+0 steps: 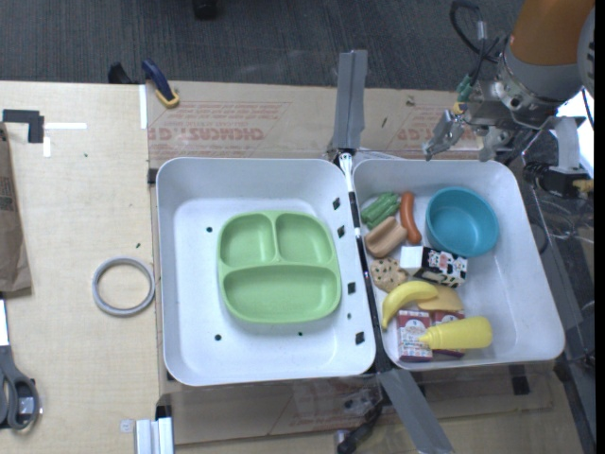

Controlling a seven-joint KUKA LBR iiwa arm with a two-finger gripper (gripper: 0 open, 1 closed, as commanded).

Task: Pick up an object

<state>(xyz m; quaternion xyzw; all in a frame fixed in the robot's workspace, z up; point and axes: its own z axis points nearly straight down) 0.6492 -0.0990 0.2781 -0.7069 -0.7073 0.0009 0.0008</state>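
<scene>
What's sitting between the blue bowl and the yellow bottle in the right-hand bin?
In the camera view, a small black-and-white carton lies between the blue bowl and the yellow bottle.

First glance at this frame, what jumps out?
The green divided plate sits alone in the left bin, while the right bin is crowded: a blue bowl, a banana, a yellow bottle and other toy food. The gripper hangs over the right bin's far rim, holding nothing.
</scene>
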